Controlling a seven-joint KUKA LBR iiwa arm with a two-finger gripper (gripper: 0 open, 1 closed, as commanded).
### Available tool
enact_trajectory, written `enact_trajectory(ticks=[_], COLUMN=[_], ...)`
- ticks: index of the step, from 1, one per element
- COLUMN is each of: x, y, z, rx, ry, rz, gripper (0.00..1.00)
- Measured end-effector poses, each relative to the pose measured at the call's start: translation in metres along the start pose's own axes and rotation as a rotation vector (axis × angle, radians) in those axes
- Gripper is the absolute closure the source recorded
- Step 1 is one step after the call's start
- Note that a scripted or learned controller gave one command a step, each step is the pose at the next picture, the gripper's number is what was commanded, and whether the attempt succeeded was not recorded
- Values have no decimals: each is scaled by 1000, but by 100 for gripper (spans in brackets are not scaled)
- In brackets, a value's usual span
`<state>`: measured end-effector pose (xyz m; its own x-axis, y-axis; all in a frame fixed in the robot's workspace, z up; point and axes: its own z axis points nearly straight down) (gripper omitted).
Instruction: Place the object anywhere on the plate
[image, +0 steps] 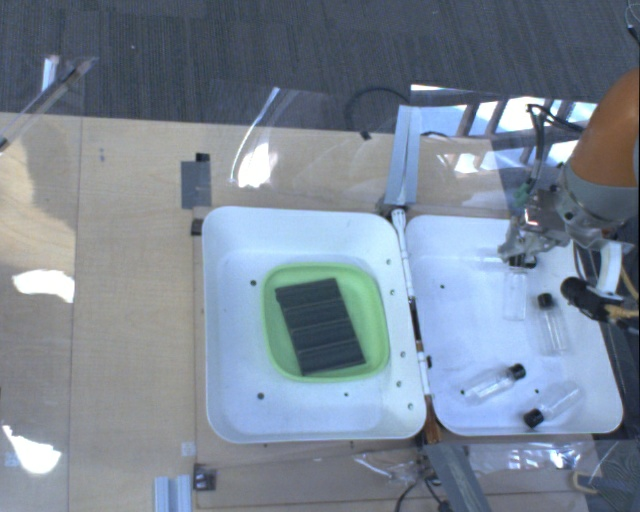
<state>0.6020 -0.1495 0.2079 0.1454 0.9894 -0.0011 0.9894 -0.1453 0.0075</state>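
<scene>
Hovering at the right bin's (440, 240) upper right, the gripper (521, 255) sits just above a clear vial (514, 296); whether it is apart or together cannot be told.

Three more clear, black-capped vials lie in that bin: one (549, 322) near the right wall, two (493, 382) (549, 407) toward the front. The green plate (375, 310), bearing a dark ribbed block (319, 326), waits in the left bin (230, 300). Smooth, round glass may well roll or slip from a pinch, and the block leaves little bare plate.
</scene>
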Motion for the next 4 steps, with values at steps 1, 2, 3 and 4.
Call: enact_trajectory(ticks=[1, 2, 3, 4], x=[63, 145, 145, 205], y=[-61, -100, -100, -64], z=[23, 22, 22, 22], rx=[5, 4, 4, 2], ry=[2, 3, 3, 3], rz=[-9, -129, -128, -155], gripper=[100, 100, 0, 0])
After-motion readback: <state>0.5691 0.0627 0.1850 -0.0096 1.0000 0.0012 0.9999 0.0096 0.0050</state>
